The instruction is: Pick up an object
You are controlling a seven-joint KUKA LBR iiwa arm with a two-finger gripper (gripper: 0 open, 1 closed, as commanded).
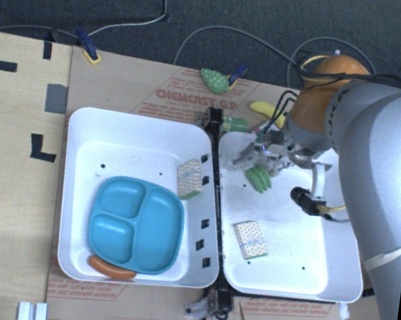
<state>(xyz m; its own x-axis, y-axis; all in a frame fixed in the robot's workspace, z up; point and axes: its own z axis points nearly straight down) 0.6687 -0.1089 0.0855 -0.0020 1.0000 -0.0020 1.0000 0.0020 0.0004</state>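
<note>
My gripper (260, 161) hangs low over the back left part of the right bin (302, 281), below the arm's orange band (320, 98). Its fingers stand open, spread to either side. A small green ribbed object (260, 179) lies on the bin floor right at the fingertips, not lifted. A patterned packet (251, 239) lies nearer the front of the same bin. In the left bin (80, 176) are a blue divided plate (136, 224), an orange sausage-shaped piece (111, 269) at its front edge, and a second patterned packet (190, 178) leaning by the right wall.
Behind the bins on the cardboard lie a green toy (214, 81) and a yellow piece (265, 110). A black divider strip (210, 194) runs between the bins. Cables trail across the back. The arm's bulk covers the right bin's right side.
</note>
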